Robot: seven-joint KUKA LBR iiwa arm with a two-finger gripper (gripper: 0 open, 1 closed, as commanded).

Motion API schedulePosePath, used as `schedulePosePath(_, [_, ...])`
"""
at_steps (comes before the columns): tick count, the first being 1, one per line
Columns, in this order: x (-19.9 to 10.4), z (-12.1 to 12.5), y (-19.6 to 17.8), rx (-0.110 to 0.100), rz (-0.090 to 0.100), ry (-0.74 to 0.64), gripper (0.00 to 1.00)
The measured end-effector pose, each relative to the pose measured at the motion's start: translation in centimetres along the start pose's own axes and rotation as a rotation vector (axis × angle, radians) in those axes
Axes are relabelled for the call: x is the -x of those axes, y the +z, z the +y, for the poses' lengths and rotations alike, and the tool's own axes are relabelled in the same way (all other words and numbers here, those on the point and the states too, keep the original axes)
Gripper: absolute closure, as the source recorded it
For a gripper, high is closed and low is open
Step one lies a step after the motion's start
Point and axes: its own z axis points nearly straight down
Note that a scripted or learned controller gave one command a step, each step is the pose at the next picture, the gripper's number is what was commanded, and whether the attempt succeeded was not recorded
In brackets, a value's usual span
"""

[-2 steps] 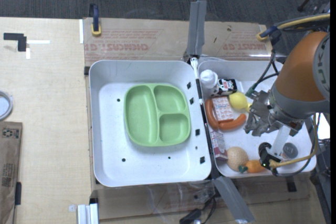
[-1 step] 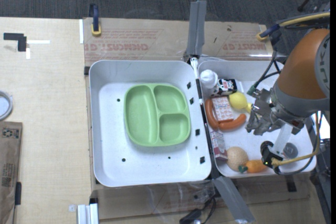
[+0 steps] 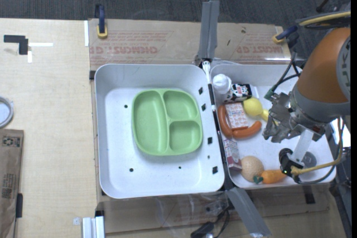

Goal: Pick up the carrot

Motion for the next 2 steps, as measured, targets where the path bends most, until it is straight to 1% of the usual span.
schedulePosePath(2, [0.14, 0.17, -1.52, -0.005, -0.006, 0.000, 1.00])
